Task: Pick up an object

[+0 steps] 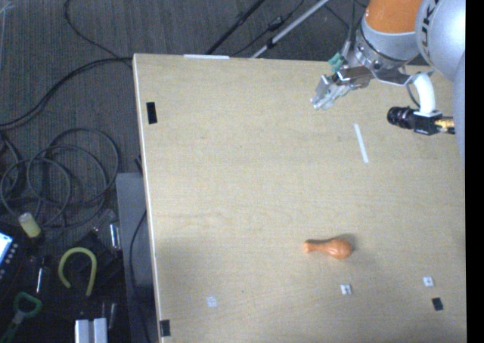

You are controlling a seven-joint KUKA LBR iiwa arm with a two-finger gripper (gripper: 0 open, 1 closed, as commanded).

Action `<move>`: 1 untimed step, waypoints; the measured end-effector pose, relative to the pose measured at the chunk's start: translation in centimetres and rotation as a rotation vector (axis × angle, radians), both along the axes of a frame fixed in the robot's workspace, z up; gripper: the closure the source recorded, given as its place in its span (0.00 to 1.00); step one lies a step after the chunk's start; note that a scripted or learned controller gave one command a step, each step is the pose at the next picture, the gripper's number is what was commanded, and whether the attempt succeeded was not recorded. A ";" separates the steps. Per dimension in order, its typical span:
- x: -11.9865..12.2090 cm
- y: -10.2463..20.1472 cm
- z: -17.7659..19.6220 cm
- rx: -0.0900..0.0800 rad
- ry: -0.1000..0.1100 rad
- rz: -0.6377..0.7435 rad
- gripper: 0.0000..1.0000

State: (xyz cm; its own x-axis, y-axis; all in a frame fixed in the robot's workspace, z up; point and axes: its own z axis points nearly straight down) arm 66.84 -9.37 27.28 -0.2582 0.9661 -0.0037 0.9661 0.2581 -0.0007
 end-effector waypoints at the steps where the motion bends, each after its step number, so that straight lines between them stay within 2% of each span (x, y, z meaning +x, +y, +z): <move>1: 0.0 5.2 -3.9 0.002 0.003 -0.071 1.00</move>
